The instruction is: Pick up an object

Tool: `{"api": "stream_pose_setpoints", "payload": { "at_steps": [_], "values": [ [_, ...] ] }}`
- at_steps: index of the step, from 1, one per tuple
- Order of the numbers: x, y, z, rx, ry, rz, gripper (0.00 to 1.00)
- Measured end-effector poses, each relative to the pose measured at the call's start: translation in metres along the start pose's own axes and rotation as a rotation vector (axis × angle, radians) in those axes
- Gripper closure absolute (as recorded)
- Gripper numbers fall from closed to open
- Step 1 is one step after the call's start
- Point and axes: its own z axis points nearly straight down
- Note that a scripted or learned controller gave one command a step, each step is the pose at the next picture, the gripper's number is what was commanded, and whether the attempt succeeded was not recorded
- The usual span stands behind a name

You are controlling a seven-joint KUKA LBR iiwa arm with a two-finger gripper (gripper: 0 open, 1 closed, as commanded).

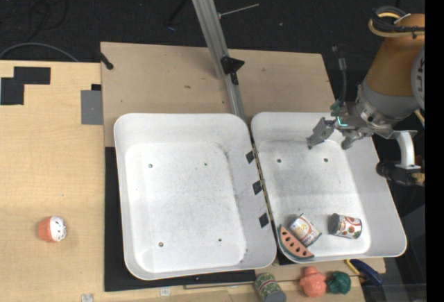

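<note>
In the camera view, the gripper hovers over the far part of the right bin, its fingers spread apart with nothing between them. Two small cans and a watermelon slice lie at that bin's near edge, well apart from the gripper.

Matt white plastic bins on pale wood bench; glossy printed cans.

The claw is hovering, fingers spread, over the right bin's far end; two small cans and a watermelon slice are lying at its near edge.
</note>
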Motion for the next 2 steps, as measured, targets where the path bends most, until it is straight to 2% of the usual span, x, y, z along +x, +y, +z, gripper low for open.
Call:
{"api": "stream_pose_setpoints", "payload": {
  "at_steps": [1, 2],
  "values": [
    [-0.01, 0.0, 0.054, 0.005, 0.0, 0.003, 0.0],
    [-0.009, 0.0, 0.104, -0.001, -0.001, 0.003, 0.0]
  ]
}}
